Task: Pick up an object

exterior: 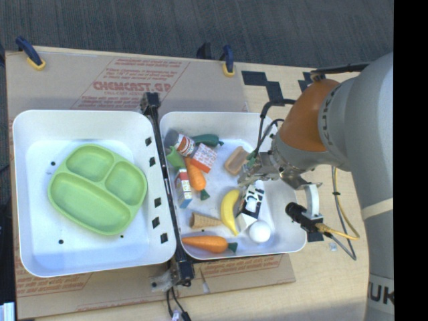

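Observation:
The right bin (289, 245) holds several toy foods. Among them are a yellow banana (231, 210), a white egg (259, 232), a black-and-white carton (251, 204), a brown bread slice (236, 160), an orange carrot (207, 244) along the front wall, and a second carrot (195, 176). My gripper (256, 174) hangs low over the bin's right half, just above the carton's top end and beside the bread slice. The wrist hides the space between its tips. I see nothing lifted off the bin floor.
A green divided plate (97, 189) lies in the left bin (27, 179). A waffle cone (204, 221), a small bottle (186, 145) and a green item (208, 139) crowd the right bin's left side. The arm's cables (344, 229) trail past the right rim.

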`<state>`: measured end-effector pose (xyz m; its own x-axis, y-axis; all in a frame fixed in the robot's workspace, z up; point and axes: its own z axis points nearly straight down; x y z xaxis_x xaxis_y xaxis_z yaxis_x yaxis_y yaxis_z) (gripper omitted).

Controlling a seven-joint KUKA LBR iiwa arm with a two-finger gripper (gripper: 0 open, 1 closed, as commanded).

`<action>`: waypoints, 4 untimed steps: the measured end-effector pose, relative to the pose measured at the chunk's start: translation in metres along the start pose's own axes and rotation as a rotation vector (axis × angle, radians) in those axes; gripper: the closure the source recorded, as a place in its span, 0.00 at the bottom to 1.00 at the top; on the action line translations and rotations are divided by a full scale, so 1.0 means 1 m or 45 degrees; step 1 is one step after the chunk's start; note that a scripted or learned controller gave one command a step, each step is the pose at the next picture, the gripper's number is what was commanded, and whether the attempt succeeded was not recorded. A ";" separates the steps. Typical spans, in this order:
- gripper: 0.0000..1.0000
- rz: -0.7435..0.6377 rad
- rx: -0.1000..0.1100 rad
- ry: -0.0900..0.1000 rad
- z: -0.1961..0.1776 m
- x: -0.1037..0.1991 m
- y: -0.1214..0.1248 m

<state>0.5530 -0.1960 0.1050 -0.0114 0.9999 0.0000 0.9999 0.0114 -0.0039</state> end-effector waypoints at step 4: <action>1.00 0.009 -0.004 0.001 -0.114 -0.014 -0.011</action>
<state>0.5422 -0.2106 0.2194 -0.0047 1.0000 0.0010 1.0000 0.0047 -0.0007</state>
